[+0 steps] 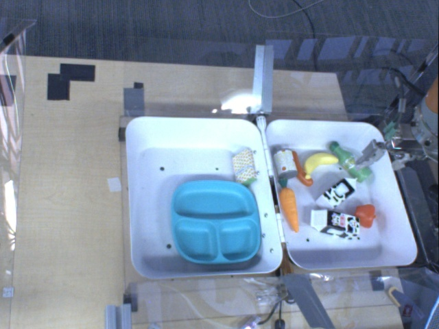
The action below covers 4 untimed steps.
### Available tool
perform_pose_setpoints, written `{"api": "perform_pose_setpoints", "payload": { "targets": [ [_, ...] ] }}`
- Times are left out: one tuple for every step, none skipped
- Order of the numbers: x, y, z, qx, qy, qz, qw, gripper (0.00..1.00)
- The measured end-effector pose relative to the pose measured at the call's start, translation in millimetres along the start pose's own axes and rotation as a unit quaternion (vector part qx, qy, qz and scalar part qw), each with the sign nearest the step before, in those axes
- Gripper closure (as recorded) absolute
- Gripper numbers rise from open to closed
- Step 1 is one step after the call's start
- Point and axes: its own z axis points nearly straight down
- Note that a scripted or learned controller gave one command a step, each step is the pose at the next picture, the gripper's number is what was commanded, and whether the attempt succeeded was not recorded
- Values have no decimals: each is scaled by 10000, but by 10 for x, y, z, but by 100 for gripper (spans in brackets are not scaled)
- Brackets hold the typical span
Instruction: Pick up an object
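The right bin (384,252) holds several small items: a yellow banana (321,162), a green bottle (348,159), a large carrot (290,208), a thin orange piece (302,171), a tin can (283,162), a black-and-white box (338,192), a cow-patterned carton (336,223) and a red pepper (365,215). My gripper (371,152) reaches in from the right edge and hangs low over the bin's upper right part. Its tip is just right of the green bottle, close to it or touching it. Nothing is lifted.
The left bin (147,184) carries a blue divided plate (216,219) and a small patterned packet (244,166) by the centre wall. A grey post (263,77) stands behind the bins. Cables and arm parts crowd the right edge.
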Motion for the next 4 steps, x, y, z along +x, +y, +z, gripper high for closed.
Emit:
{"api": "perform_pose_setpoints", "payload": {
  "targets": [
    [40,256,1436,-4,-1,1147,9934,0],
    [512,589,1484,-36,5,3502,9367,0],
    [538,740,1493,-4,6,6106,7920,0],
    [554,762,1372,-27,16,6052,7961,100]
  ]
}}
